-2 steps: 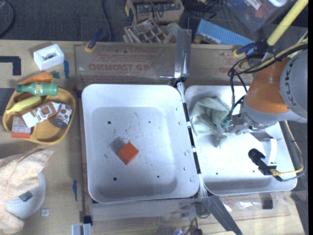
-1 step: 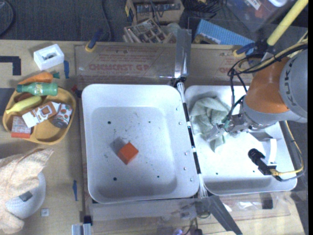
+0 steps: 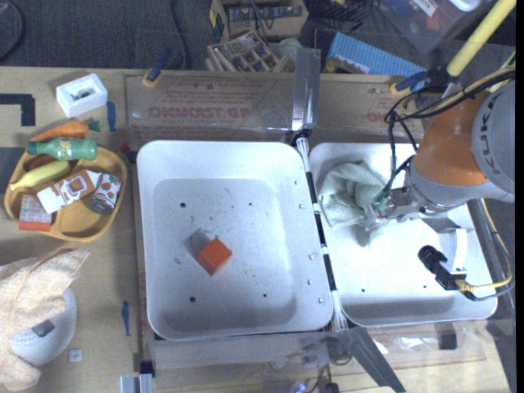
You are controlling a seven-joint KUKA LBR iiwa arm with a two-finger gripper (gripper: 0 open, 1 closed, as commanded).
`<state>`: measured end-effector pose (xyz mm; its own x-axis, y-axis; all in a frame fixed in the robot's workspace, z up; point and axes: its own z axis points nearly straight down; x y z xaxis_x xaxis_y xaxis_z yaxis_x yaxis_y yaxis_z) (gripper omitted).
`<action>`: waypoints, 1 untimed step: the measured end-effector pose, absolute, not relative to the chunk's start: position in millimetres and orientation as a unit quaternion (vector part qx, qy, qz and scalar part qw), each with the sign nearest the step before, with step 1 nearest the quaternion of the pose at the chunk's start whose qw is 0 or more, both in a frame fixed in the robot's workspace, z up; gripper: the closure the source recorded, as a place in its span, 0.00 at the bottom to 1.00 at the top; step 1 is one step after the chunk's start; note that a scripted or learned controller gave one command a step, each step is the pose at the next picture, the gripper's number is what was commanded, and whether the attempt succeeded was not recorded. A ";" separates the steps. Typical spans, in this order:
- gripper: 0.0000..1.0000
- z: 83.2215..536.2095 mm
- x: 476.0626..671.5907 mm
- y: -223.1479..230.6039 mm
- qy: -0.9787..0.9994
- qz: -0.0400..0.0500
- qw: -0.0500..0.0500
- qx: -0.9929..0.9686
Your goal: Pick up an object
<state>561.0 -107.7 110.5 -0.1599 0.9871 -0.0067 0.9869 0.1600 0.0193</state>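
Orange block (image 3: 216, 255) sits in left bin (image 3: 164, 170); pincer (image 3: 381, 207) down at crumpled pale cloth (image 3: 348, 191) in right bin (image 3: 393, 289), finger state can't tell

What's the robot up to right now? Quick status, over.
Gripper low in right bin, at the crumpled cloth. Grasp unconfirmed. Orange block alone in left bin. Nothing blocking.

On the wooden bench (image 3: 98, 318), a round yellow bowl (image 3: 90, 223) at the left holds a green bottle (image 3: 65, 148), a yellow banana (image 3: 37, 175) and small printed packets (image 3: 78, 188). A small white box (image 3: 82, 94) lies behind it. A crumpled beige cloth (image 3: 41, 281) lies in front of the bowl, near a pale grey rounded object (image 3: 45, 334).
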 end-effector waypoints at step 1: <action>1.00 99.7 543.0 -123.8 0.770 0.000 -0.001 0.637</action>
<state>543.0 -123.8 99.7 -0.1873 0.9823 0.0010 0.9823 0.1873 -0.0012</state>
